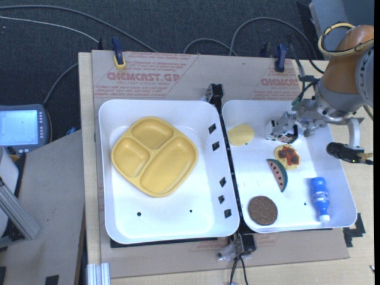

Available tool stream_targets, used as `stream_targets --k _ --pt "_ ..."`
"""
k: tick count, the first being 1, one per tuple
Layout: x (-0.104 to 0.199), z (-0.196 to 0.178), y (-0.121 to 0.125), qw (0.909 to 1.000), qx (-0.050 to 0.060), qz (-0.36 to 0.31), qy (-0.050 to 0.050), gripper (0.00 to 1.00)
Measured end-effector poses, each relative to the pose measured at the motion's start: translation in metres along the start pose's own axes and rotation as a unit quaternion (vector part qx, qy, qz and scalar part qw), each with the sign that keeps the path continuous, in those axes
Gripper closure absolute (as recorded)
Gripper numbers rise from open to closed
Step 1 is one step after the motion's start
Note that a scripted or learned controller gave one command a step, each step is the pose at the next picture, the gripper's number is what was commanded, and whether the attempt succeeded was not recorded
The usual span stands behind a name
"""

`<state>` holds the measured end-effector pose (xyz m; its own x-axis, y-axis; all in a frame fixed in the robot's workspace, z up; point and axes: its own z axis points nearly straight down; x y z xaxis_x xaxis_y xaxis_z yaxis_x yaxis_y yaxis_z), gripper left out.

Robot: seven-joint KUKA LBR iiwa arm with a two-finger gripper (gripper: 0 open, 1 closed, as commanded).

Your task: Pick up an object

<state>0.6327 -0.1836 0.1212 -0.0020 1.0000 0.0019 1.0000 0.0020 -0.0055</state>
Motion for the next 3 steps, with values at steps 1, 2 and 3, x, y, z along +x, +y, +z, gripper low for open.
stream_targets --k 1,2,3 --pt "-0.002 0.005 0.005 0.9999 -0.011 0.000 -0.004 0.00" --pt "-0.003 -0.008 0.007 0.9999 -0.015 0.000 -0.006 1.00" --pt "-0.001 -0.054 0.014 1.0000 -0.006 0.000 -0.002 1.00"
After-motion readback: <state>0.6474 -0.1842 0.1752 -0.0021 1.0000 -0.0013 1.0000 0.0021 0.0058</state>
